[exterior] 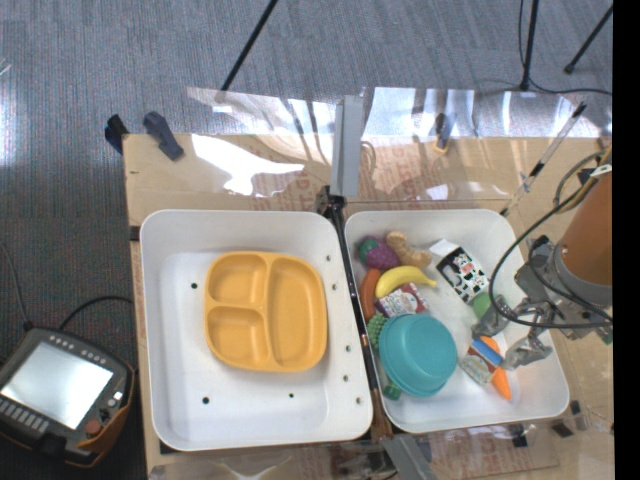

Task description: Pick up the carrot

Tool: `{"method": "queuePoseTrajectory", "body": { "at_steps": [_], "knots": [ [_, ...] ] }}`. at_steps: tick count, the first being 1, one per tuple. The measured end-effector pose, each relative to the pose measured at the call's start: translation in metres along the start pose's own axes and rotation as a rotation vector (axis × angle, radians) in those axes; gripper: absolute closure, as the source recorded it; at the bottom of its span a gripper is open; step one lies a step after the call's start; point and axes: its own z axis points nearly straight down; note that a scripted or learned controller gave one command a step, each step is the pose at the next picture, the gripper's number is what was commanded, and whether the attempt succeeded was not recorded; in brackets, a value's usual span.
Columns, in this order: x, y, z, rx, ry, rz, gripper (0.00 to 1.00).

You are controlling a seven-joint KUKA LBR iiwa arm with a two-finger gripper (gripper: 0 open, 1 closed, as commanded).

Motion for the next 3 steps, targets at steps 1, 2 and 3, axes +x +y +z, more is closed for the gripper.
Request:
{"method": "queuePoseTrajectory", "body": {
  "at_steps": [1,2,3],
  "knots": [
    [-0.009,-0.020,-0.155,0.012,-0.008,-0.166,1.00],
    [-0.010,0.039,-0.125,-0.004,-0.001,-0.688,1.00],
    [-0.010,0.081,-0.010,-0.008,0.004,-0.426,1.00]
  ]
}}
